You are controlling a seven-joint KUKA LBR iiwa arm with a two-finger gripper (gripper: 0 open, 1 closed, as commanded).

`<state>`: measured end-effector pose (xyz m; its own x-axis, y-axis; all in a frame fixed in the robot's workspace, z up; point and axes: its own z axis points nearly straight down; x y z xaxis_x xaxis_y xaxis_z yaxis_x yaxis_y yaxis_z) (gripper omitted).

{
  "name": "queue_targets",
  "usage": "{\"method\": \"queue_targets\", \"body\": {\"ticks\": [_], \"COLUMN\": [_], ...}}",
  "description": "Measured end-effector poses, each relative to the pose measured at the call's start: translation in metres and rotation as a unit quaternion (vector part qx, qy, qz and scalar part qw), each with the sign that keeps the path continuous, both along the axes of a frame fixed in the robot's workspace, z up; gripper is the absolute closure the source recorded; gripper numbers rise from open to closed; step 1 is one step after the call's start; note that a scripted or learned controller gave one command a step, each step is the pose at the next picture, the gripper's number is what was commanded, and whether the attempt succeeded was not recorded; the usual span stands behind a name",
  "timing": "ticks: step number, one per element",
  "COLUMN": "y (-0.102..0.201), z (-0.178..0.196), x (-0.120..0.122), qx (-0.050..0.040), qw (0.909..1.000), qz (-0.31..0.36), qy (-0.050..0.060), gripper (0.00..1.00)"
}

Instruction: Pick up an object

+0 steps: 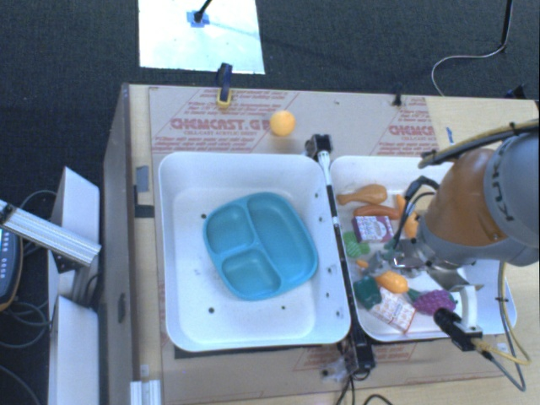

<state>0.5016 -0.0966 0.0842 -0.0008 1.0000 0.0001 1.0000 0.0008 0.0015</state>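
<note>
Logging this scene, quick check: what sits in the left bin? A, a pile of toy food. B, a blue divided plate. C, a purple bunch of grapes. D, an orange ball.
B: the blue divided plate lies in the left bin, while the toy food fills the right bin.

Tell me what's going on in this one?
A grey and orange robot arm reaches in from the right over the right bin, which holds small toy foods: a chicken drumstick, a purple grape bunch and a carrot-like piece. Its pincer sits low among them; no grasp is visible. The left bin holds a blue divided plate.
</note>
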Motion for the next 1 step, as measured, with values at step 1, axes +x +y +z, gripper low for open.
{"method": "queue_targets", "body": {"ticks": [1], "y": [0.0004], "z": [0.0107], "x": [0.0013], "qx": [0.0005], "qw": [1.0], "qz": [0.001], "qy": [-0.001], "gripper": [1.0]}}
